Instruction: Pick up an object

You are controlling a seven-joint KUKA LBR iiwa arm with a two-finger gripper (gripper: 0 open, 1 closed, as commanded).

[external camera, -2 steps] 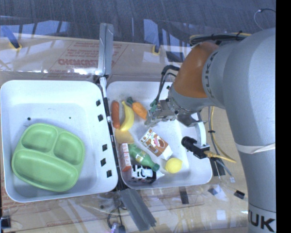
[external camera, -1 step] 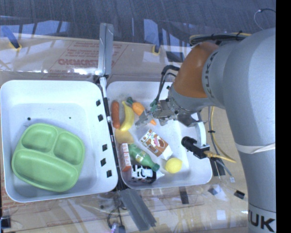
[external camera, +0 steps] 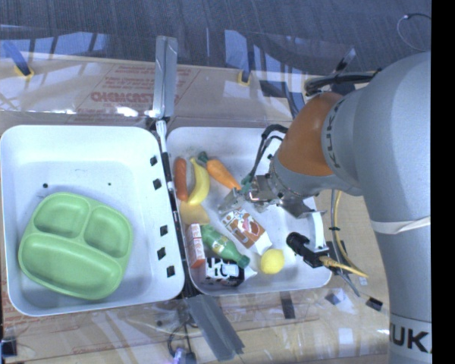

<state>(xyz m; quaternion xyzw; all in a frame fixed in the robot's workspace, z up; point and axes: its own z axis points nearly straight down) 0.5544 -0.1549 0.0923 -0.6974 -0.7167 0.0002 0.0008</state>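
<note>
Several small items are seen piled in the right bin (external camera: 303, 139): a banana (external camera: 199, 186), carrot (external camera: 222, 174) and sausage (external camera: 181, 177) toward its far left corner, a lemon (external camera: 272, 262) near its front edge.
</note>
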